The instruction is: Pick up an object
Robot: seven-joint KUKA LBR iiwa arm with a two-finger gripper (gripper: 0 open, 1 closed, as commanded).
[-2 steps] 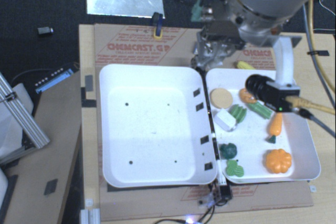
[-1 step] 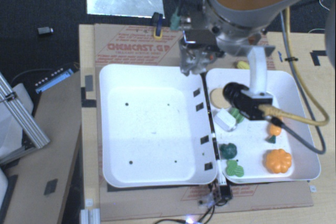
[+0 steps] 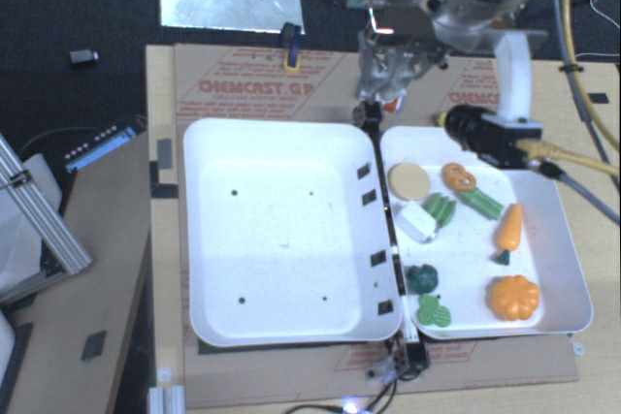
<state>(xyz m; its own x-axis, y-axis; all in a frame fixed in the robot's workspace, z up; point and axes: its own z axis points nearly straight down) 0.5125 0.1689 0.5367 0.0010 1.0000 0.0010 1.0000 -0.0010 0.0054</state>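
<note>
Nearest to us, at the lower edge of the right-hand shallow white bin [image 3: 572, 301], we see a small light-green leafy toy [image 3: 434, 313] lying beside the divider, and to its right an orange pumpkin-shaped toy [image 3: 513, 297], ribbed and rounded with a glossy plastic look.

Going from the left, the left-hand shallow white bin [image 3: 277, 228] sits on a brown cardboard sheet with red lettering [image 3: 252, 82]. A yellow-and-blue clamp [image 3: 290, 48] stands at the sheet's far edge.

Across the divider, we find the objects for picking all gathered in the right bin. A dark-green broccoli-like toy [image 3: 422, 279] sits just above the leafy piece. Further back lies a white block [image 3: 416, 223], touching a striped green vegetable toy [image 3: 442, 208], and behind those a flat tan disc like a biscuit [image 3: 408, 180]. To the right come an orange pretzel-shaped toy [image 3: 459, 176], a long green pod [image 3: 481, 203] just beside it, and an orange carrot with a dark green tip [image 3: 509, 230] (it lies nearly lengthwise, tip towards us).

Above the far end of the divider hangs the grey arm's two-finger gripper [image 3: 372, 111], clear of every toy; we cannot tell how it is set.
</note>
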